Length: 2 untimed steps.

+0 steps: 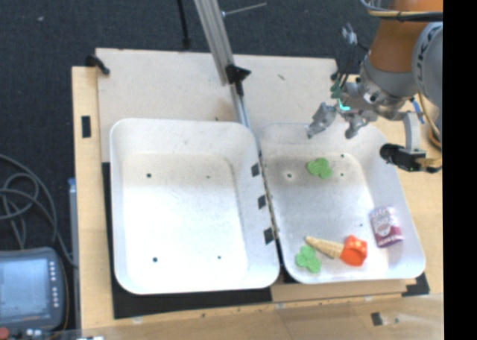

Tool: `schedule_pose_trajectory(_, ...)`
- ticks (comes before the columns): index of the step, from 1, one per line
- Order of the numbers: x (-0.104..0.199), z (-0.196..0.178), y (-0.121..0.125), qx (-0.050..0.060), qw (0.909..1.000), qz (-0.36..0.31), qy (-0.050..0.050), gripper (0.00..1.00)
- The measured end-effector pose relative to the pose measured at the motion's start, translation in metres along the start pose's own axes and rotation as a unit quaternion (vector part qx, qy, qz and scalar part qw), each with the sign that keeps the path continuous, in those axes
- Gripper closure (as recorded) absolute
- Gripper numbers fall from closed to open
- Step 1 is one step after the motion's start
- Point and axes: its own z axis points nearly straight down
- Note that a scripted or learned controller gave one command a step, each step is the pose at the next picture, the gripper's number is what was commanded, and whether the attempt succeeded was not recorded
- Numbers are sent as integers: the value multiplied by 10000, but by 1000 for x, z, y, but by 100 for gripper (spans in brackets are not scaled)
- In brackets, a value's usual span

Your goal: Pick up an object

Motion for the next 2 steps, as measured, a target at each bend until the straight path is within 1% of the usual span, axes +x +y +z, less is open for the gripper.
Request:
schedule_pose_trajectory(1,-1,-3,1,-19,10000,-8,-13,0)
schedule_pose_trajectory(2,-8,53,8,5,10000,12,-20,0)
